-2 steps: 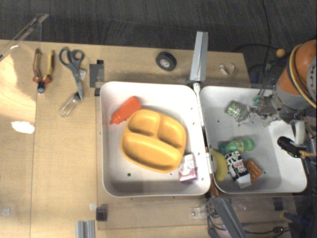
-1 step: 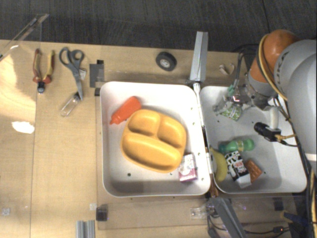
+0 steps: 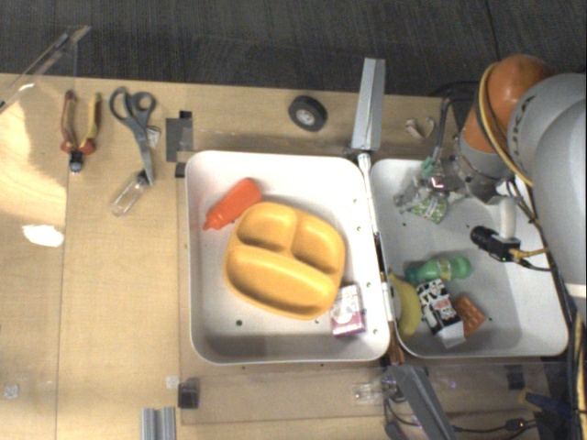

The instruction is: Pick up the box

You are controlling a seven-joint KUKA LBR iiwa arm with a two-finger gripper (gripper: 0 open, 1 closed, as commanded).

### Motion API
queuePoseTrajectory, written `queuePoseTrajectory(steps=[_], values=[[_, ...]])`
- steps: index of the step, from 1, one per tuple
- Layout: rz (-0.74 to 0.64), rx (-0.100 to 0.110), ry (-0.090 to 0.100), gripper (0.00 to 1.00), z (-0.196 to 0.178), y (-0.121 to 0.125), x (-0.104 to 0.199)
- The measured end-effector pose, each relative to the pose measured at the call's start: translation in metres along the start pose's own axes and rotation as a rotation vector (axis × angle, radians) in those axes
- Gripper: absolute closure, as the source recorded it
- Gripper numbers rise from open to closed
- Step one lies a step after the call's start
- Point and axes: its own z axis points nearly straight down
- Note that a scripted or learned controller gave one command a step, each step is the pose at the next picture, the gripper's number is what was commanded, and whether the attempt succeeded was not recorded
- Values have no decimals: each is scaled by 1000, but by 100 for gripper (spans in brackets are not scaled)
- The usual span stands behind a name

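Box candidates, two of them: small pink-and-white cardboard box (image 3: pixel 348 311) in the left white bin (image 3: pixel 213 324), and a black-and-white printed carton (image 3: pixel 438 308) in the right white bin (image 3: pixel 518 324). Can't tell which one is meant.

Left to right:
- Bench, far left: red-handled pliers (image 3: pixel 77 128), grey metal scissors (image 3: pixel 138 125), and a small clear tube (image 3: pixel 128 193) just below the scissors.
- Black tape roll (image 3: pixel 308 112) on the bench above the left bin. Grey metal bracket (image 3: pixel 370 104) sits at the divide between the bins.
- Left bin: orange-red carrot-shaped toy (image 3: pixel 231 204) upper left, touching or just beside a yellow divided plastic tray (image 3: pixel 286 257) that takes up the middle. Pink-and-white box is in the near right corner, against the yellow tray's edge and close to the bin wall.
- Right bin, near left: yellow banana (image 3: pixel 406 306) along the left wall, green plastic bottle (image 3: pixel 439 269) lying on its side above the printed carton, and a brown-orange object (image 3: pixel 470 314) just right of the carton. Carton touches the banana.
- Right bin, far left corner: gripper (image 3: pixel 433 183) is over a crumpled clear-and-green wrapper (image 3: pixel 422 205). Can't tell whether the gripper is open, closed or holding anything; it's too cluttered there. It's well apart from both boxes.
- Grey arm (image 3: pixel 555 154) with its orange band (image 3: pixel 512 85) comes in from the right. Black cable plug (image 3: pixel 493 243) hangs over the right bin's middle.
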Motion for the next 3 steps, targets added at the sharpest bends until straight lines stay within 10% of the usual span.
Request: queuePoseTrajectory(steps=[1, 2, 3], values=[[-7, -6, -2, 100, -12, 2, 1], [167, -3, 2, 100, -2, -16, 48], [-163, -1, 2, 100, -101, -16, 116]])
